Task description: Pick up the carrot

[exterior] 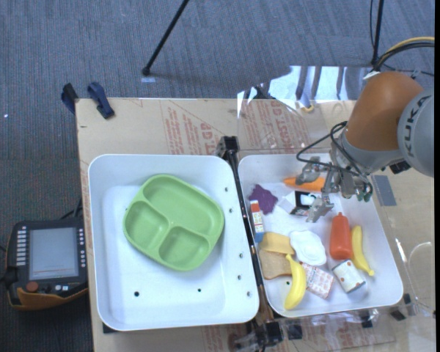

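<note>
Gripper (319, 196) low over right bin (392, 270), upper part; fingers spread, nothing between them. Carrot (306, 182) just behind/beside fingertips, lying near bin's far edge, apparently not gripped. Pick prob. not done yet: closing on carrot and lifting left. Ketchup bottle (340, 237), bananas nearby.

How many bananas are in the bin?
2. One banana lies near the front of the right bin, beside the toast. The other banana lies right of the ketchup bottle. More could hide under the gripper.
</note>
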`<control>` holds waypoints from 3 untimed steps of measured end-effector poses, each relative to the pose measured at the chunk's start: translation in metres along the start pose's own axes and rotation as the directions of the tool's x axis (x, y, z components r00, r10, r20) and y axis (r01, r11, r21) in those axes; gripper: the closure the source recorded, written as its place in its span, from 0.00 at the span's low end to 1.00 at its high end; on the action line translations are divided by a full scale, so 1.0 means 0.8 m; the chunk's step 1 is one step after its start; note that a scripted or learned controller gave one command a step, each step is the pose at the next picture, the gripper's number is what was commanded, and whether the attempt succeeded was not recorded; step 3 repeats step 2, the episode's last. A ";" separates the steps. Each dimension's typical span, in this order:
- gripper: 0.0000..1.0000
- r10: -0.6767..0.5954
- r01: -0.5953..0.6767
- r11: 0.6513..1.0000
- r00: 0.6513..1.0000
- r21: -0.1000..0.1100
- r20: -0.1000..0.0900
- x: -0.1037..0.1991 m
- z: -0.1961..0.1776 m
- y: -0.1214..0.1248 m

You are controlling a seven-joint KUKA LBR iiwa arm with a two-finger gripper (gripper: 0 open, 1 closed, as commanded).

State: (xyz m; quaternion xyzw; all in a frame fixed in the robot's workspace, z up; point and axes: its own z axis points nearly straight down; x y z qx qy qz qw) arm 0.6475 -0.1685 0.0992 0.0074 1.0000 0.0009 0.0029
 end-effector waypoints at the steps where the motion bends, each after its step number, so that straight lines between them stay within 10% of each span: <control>1: 1.00 -0.004 0.004 1.000 1.000 0.000 0.006 -0.003 -0.014 0.002; 3: 1.00 -0.010 0.010 1.000 1.000 0.000 0.012 -0.005 -0.028 0.004</control>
